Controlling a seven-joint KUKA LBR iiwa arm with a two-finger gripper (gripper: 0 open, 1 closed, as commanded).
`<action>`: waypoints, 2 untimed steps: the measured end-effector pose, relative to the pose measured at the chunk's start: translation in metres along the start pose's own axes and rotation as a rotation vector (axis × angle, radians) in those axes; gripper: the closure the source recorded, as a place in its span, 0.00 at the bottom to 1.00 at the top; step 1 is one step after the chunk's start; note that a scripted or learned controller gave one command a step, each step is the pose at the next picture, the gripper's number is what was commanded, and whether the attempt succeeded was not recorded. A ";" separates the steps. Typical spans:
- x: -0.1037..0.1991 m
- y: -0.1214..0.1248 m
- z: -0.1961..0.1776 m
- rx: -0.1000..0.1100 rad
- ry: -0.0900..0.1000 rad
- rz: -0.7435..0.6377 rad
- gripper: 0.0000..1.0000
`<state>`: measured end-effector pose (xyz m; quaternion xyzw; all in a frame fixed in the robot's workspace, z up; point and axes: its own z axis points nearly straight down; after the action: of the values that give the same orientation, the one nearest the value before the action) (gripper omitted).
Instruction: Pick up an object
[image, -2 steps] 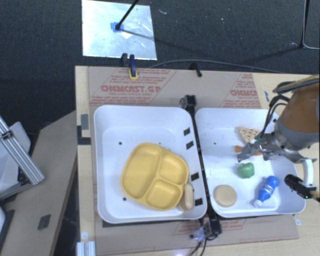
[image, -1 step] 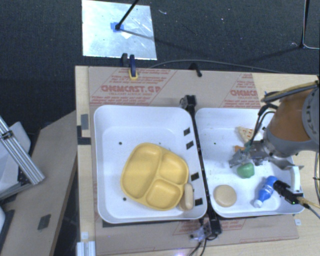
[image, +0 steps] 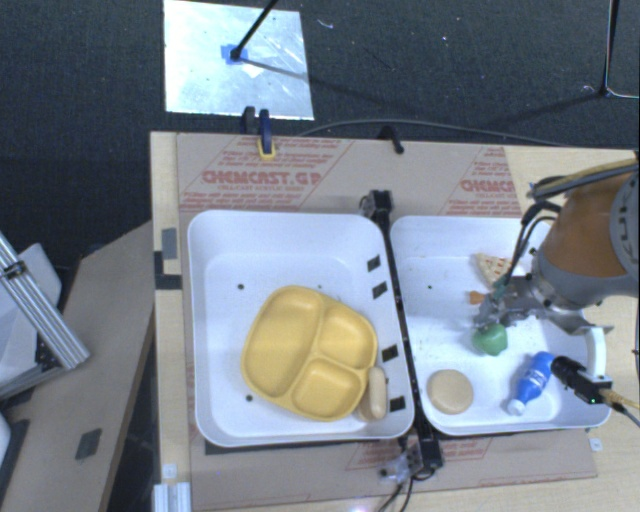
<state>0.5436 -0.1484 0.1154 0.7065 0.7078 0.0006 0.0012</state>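
Nearest the camera, a tan round piece (image: 450, 390) and blue bottle (image: 528, 380) lie in my right bin (image: 440, 250). My pincer (image: 490, 318) touches the green object (image: 490, 340); closure unclear. I should descend squarely.

The arm (image: 590, 245) is a thick rounded body, orange across its broad upper band and grey on the wrist section below it. Thin dark cables loop along its upper left side, beside a pale yellowish strip that runs across the top of the orange band. The tool (image: 492, 312) is a small cluster of dull grey metal parts, too blurred to make out in detail. A white bracket and a black block sit under the wrist.
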 end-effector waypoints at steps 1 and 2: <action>0.003 -0.008 -0.056 -0.003 -0.001 -0.001 1.00; 0.010 -0.004 -0.102 -0.005 -0.001 -0.003 1.00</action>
<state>0.5391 -0.1383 0.2177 0.7053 0.7089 0.0020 0.0030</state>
